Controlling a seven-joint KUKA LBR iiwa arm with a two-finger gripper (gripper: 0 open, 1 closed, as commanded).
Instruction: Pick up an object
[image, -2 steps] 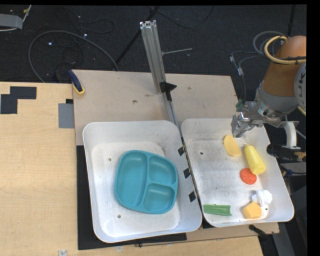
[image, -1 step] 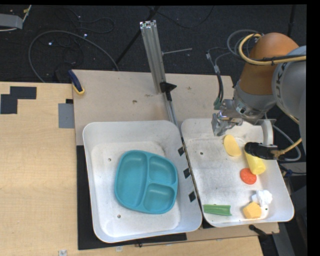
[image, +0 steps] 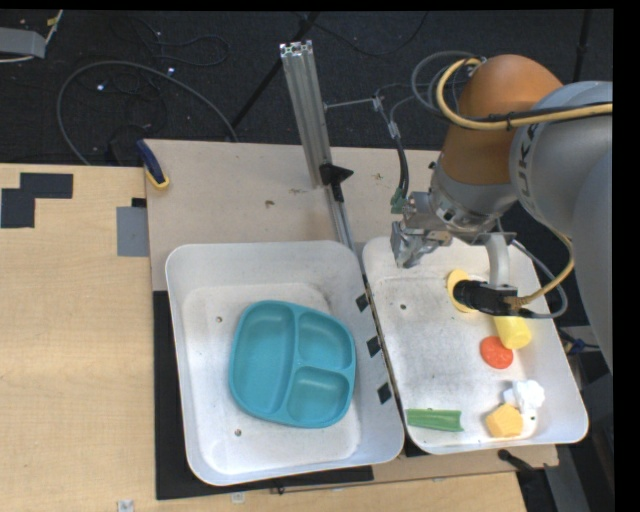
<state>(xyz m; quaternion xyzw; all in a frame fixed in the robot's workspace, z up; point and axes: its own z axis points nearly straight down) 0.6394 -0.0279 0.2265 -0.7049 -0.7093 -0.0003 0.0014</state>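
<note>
My gripper (image: 409, 250) hangs over the far left corner of the right bin (image: 430, 330), above bare bin floor, with nothing seen in it. Several small things lie in that bin to the gripper's right and towards the front. These are a yellow block (image: 513, 331), an orange-red ball (image: 496, 352), a white piece (image: 528, 392), an orange-yellow block (image: 505, 422) and a flat green piece (image: 433, 420). A yellow curved piece (image: 457, 284) lies just right of the gripper, partly hidden.
The left bin (image: 200, 300) holds a teal divided plate (image: 293, 363). A slanted metal post (image: 312, 120) rises behind the bins, close to the gripper's left. Black clips (image: 368, 320) sit on the rims where the two bins meet.
</note>
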